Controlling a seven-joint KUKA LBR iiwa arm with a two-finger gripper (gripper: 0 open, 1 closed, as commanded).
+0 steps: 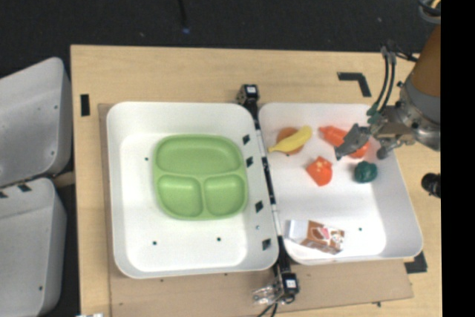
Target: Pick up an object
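We are looking at the right bin (393, 234), where the candidates for picking are lying: an orange carrot-like piece (338, 136) near the far side, a teal ball (365, 172) just below and to its right, an orange-red pepper-shaped toy (320, 171) nearer the middle, a yellow banana (292, 142) resting against an orange round thing (286, 134) close to the divider, and a brown-and-white snack packet (320, 236) down by the near edge.

The gripper (364, 145) is hovering right over the carrot-like piece and just above the teal ball (which of the two it is going for, we cannot say for sure). Its two dark fingers are spreading apart, one reaching left toward the carrot piece, the other pointing down near the ball, and nothing is sitting between them, so we are calling it released and empty.

So we are judging this as the approach step, with the grasp itself not yet made. The next move is calling for a descent that puts one item squarely between the fingers, then a firm close before lifting; the two toys are lying close together, so a sloppy drop could nudge one aside.

Over in the left bin (119, 234), a green divided plate (200, 176) is sitting untouched.
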